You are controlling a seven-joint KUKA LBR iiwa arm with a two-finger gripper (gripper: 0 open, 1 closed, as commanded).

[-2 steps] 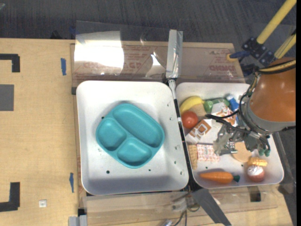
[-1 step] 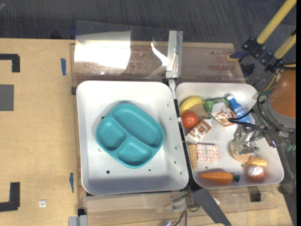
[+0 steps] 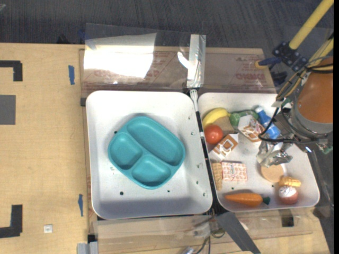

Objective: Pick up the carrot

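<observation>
Surfaces: mostly plastic over bare wood.
Both white bins [image 3: 100, 194] smooth, faintly glossy plastic. Teal divided plate [image 3: 146, 151] matt plastic, soft sheen. Carrot [image 3: 244, 198] smooth, waxy-looking plastic, as is the red tomato [image 3: 213, 135]. Bench [image 3: 42, 142] pale, matt wood. Clear sheet [image 3: 127, 60] behind the bins glossy, glaring. Gripper [image 3: 273, 156] bright bare metal.

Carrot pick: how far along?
Done: arm is over the right bin. In hand: nothing visibly. The gripper hovers above a tan disc, apart from the carrot, which lies flat at the bin's near edge. Left: move there, grasp, lift.
</observation>
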